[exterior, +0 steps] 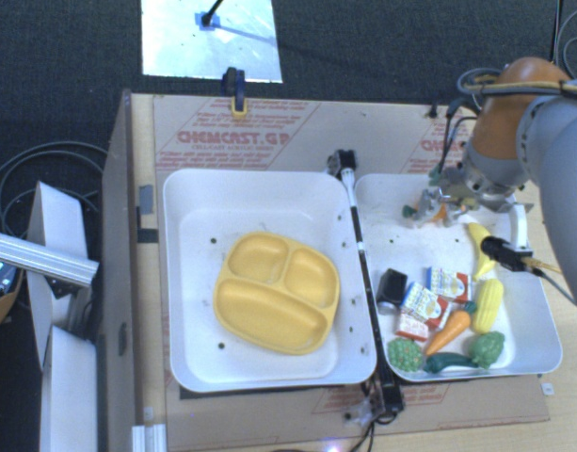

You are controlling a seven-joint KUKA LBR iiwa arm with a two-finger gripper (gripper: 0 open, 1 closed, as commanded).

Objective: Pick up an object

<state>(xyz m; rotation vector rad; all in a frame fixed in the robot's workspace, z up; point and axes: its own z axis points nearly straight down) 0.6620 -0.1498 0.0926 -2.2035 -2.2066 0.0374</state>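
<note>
Nearest you, green broccoli florets and an orange toy carrot lie in the right white bin on the cardboard-covered bench, above dark carpet. The yellow divided tray fills the left bin. The pincer hangs over the right bin's far corner; you cannot tell its opening.

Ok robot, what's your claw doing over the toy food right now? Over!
Claw low over right bin, far corner. Toy food piled at near end, none seen in the claw. Yellow tray sits in left bin.
</note>
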